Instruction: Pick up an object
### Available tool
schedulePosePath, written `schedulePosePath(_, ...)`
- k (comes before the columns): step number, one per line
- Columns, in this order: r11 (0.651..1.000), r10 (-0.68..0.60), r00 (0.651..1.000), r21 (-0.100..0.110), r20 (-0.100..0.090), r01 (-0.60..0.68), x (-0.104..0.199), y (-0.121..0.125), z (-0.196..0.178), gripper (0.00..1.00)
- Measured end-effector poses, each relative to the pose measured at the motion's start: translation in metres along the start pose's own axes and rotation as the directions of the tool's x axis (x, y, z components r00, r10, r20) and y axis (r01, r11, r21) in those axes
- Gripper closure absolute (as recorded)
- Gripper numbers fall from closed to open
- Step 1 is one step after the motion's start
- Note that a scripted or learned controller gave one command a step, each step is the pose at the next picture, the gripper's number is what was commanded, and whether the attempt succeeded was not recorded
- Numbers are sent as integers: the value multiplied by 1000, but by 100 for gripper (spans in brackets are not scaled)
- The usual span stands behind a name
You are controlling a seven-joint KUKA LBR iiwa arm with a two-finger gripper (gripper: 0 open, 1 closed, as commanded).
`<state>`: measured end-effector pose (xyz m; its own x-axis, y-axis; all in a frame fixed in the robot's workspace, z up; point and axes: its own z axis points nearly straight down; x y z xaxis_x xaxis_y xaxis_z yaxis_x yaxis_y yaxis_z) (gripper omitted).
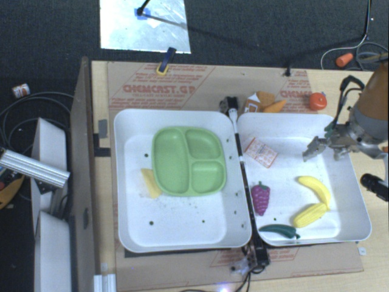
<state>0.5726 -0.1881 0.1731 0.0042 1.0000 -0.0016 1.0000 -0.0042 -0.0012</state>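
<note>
The right bin (349, 190) holds several toy foods: a pink square wafer (261, 152), a purple grape bunch (261, 198), a yellow banana (316, 188), a yellow corn cob (310, 214) and a dark green pepper (278, 230). My gripper (321, 154) hovers over the bin's upper right part, above the banana and right of the wafer. Its fingers (309, 151) are spread open with nothing between them. The left bin (130, 181) carries a green divided plate (188, 162) and a pale yellow piece (149, 182) at the plate's left edge.
Behind the right bin lie an orange ball (317, 101), a carrot-like piece (275, 106) and a small box (251, 105) on the cardboard. The divider (241, 163) between the bins runs down the middle. Cables lie at the far right.
</note>
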Motion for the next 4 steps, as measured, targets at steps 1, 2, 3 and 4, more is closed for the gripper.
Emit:
schedulePosePath(1,1000,-2,1000,0,0,2,-16,-33,13,0)
schedulePosePath(2,1000,-4,1000,0,-2,4,-18,-49,51,0)
schedulePosePath(3,1000,-4,1000,-6,0,4,-12,-78,-8,0)
schedulePosePath(4,1000,-4,1000,5,-4,4,-16,-88,84,0)
